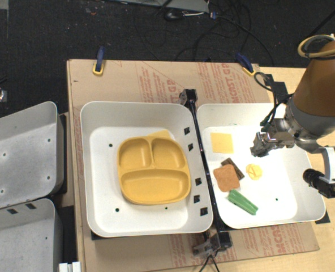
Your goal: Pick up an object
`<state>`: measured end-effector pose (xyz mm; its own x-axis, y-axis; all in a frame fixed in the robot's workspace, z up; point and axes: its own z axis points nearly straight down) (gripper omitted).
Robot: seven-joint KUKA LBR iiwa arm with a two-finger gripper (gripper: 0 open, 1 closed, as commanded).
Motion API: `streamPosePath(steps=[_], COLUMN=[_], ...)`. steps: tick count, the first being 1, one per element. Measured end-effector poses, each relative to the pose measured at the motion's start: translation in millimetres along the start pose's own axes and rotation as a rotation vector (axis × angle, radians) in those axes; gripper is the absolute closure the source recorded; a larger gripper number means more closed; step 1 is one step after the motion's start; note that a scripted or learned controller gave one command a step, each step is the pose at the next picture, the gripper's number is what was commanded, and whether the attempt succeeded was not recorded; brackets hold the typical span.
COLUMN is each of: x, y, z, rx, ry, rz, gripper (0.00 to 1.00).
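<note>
Camera view showed the fingers [262, 147] hovering in the right bin [303, 208], their spread impossible to judge, gripping nothing. Just below lay a yellow piece [254, 171]; farther left, a brown block [227, 178]. Nothing was lifted yet.

The arm [320, 89] reaches in from the right — its orange band sits above a grey wrist, which angles down and to the left. The gripper [262, 145] hangs low at the wrist's end, dark and compact, pointing downward.
</note>
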<state>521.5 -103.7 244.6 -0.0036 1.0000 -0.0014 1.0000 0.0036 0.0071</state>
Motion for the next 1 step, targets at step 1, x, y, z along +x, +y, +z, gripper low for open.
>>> streamPosePath(steps=[1], x=[-0.1], y=[1.9], z=[-53.2], rx=[0.001], ry=[0.0], rz=[0.0], gripper=[1.0])
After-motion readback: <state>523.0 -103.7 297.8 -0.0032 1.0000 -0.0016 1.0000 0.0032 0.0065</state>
